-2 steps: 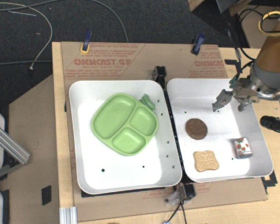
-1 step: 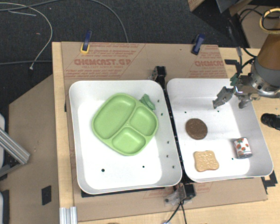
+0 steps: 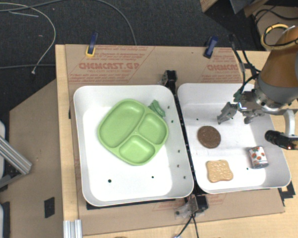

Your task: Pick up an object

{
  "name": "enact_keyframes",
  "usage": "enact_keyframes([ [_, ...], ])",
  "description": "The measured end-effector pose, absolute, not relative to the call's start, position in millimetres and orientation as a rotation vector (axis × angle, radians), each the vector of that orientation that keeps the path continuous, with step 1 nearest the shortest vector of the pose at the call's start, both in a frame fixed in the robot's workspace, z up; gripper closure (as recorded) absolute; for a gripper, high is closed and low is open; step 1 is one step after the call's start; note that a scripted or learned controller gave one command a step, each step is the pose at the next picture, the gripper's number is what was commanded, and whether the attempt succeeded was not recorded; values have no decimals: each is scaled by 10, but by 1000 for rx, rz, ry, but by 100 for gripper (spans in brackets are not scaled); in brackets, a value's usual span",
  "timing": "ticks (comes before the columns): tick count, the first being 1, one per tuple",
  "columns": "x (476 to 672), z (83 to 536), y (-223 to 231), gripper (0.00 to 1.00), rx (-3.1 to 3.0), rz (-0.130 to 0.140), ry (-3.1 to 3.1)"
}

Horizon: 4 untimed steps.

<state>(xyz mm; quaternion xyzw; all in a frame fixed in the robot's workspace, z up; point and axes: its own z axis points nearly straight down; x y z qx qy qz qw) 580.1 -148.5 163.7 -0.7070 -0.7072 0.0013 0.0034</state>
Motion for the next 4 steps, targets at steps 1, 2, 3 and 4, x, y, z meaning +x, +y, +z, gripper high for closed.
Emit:
enact_keyframes([
  [1,5810,1060,-1568,0,-2218,4,-2217],
  [2,5827,881,-1569,0,-2220,-3,-2220],
  [3,5856,1018,-1560,100,-2225,-13,-2225],
  [4,5893,1639,-1489,100,-2223,-6,-2227],
])
